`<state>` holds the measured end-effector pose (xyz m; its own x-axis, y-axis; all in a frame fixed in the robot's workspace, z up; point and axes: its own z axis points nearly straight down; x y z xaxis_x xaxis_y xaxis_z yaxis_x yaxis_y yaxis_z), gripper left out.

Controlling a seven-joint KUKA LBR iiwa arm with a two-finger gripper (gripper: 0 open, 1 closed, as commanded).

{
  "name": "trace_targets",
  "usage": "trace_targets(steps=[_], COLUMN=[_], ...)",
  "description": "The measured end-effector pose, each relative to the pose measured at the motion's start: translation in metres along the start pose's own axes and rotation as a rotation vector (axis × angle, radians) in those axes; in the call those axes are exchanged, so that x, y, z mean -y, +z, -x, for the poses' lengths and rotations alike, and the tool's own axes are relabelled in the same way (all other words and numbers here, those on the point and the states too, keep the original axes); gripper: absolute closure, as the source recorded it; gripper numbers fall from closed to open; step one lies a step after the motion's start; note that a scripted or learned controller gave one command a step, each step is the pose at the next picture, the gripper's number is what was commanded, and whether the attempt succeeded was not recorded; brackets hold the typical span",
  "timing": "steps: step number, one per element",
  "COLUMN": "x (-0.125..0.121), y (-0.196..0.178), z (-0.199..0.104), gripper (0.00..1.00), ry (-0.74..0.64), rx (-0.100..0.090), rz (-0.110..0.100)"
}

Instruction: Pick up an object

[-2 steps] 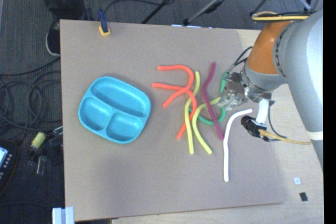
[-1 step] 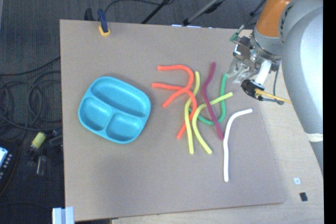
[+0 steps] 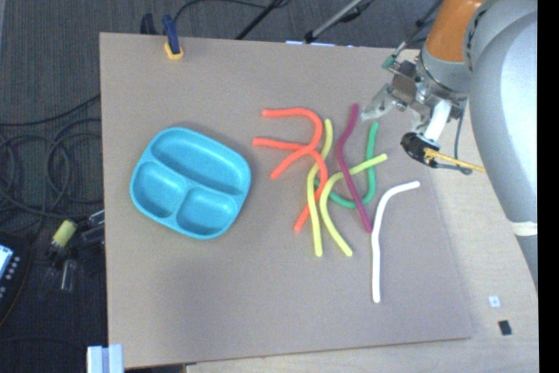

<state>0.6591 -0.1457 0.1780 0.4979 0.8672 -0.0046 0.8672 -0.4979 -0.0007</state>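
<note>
Gripper and wrist sit at the upper right of the tan board, just above and to the right of a loose tangle of flexible strips. From this angle it cannot be told how the tool is set, and nothing is seen in its grasp.

Any of the strips could be the object to pick. An orange strip arches across the top of the heap, a magenta strip runs diagonally through it and reaches nearest the tool, a green strip curls beside that, and several yellow strips cross beneath. A white strip lies a little apart at the lower right, touching little else. A blue divided tray rests well to the left.

The likeliest failure is a poor catch. The strips are thin and lie flat, so a closing tool may slide over one and come up bare. Because they overlap, a grasp in the heap may snag two at once, or drag neighbours across the board. A soft strip caught near its end may also droop and slip free during the lift. The white strip looks the cleanest target.
</note>
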Motion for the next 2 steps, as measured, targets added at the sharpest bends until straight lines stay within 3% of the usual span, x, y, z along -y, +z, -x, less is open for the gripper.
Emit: trace_targets(steps=[1, 2], x=[0.0267, 0.0260], y=[0.0903, 0.0808], z=[0.0682, 0.0673], gripper=[0.00, 1.00], ry=[-0.008, -0.009], rx=[-0.007, -0.006], rz=[0.000, 0.004])
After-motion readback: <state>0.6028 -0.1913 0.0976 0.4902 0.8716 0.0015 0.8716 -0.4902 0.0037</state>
